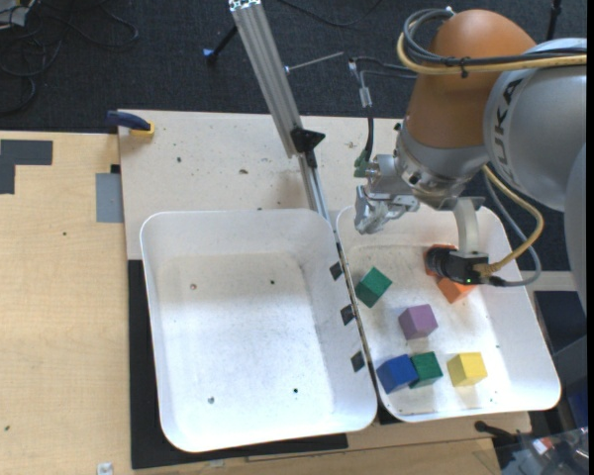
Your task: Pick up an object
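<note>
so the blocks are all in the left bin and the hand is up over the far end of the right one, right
Not quite. The camera view shows the blocks, such as the purple block and the yellow block, lying in the right bin, not the left bin. The hand is indeed over the right bin's far end.

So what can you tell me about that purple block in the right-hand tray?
The purple block is a small cube with a matte, painted look, lighter on top and darker on its sides. It sits flat on the floor of the right bin, turned slightly askew, roughly in the middle of the blocks. Nothing touches it: the green block lies up and to its left, and the blue block below. The gripper hangs well above it, near the bin's far edge.
</note>
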`<act>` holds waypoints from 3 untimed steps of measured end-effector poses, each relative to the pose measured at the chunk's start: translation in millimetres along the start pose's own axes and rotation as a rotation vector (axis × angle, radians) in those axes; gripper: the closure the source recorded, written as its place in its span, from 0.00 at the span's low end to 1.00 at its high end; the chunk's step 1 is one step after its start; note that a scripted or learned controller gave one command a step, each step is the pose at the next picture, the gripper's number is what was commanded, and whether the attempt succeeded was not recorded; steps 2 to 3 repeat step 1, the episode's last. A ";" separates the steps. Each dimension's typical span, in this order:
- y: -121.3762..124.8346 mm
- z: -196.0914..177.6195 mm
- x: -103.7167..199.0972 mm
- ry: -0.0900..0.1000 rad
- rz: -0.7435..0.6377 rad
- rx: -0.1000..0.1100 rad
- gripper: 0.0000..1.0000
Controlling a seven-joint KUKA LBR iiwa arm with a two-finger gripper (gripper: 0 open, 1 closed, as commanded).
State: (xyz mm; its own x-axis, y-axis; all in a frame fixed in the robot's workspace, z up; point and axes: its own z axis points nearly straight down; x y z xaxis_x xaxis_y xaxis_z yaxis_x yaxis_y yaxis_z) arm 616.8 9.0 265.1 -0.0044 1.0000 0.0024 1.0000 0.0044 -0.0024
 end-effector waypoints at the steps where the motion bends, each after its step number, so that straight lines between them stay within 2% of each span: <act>1: -0.7 0.8 52.9 -0.001 0.001 0.000 1.00; 3: -0.7 0.8 52.9 -0.001 0.001 0.000 1.00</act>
